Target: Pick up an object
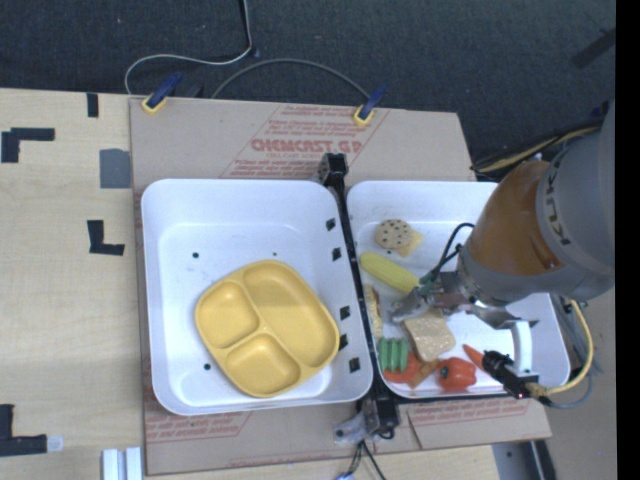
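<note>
My gripper [417, 304] is low in the right bin [455, 200], at the end of the grey arm with its orange band [512, 226]. It sits between a yellow corn cob [389, 270] just above and to its left and a tan bread slice [430, 337] just below it. A speckled cookie [393, 234] lies farther back. Green beans [393, 353] and red-orange pepper pieces [455, 372] lie along the bin's front wall. The arm hides the bin's right side.
The left bin [170, 218] holds a yellow three-compartment plate [265, 326]. A black divider [345, 258] runs between the two bins. Both stand on a cardboard sheet [290, 138] on the wooden bench.
</note>
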`<state>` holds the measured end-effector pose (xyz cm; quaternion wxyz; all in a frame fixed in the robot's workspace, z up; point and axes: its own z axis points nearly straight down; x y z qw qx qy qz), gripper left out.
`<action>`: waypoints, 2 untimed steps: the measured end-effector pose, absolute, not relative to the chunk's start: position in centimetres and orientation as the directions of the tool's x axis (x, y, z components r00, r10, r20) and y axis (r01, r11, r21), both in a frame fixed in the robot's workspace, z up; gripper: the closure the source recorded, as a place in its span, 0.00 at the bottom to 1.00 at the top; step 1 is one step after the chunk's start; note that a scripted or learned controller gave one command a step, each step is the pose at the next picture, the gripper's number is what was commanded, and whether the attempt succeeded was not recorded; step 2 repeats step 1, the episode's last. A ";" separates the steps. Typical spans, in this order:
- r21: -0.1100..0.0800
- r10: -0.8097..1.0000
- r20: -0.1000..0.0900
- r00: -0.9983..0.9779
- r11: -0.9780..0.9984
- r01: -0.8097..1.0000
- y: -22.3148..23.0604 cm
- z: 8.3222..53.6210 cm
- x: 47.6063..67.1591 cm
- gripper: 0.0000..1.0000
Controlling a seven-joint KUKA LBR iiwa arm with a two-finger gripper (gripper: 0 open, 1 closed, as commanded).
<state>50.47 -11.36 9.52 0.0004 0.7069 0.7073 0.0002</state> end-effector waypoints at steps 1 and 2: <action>0.010 1.000 0.002 -0.010 0.010 1.000 -4.7 19.0 54.1 1.00; 0.010 1.000 0.002 -0.010 0.010 1.000 -4.7 19.0 54.1 1.00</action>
